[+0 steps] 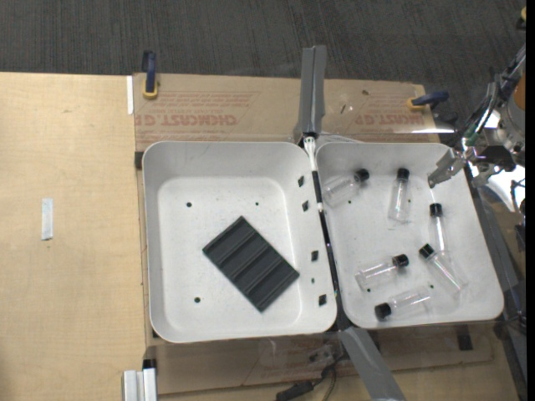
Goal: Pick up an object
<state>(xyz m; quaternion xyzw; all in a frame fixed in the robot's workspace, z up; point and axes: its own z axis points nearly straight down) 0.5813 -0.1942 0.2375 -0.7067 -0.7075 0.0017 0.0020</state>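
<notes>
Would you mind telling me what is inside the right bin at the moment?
The right bin holds six clear vials with black caps, lying loose and apart. Nothing covers them.

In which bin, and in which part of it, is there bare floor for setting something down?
Left bin: bare floor all around the black tray, widest toward its far wall. Right bin: a small bare patch in the middle, ringed by six vials; the near and right parts are crowded. The gripper hangs over its far right corner.
</notes>
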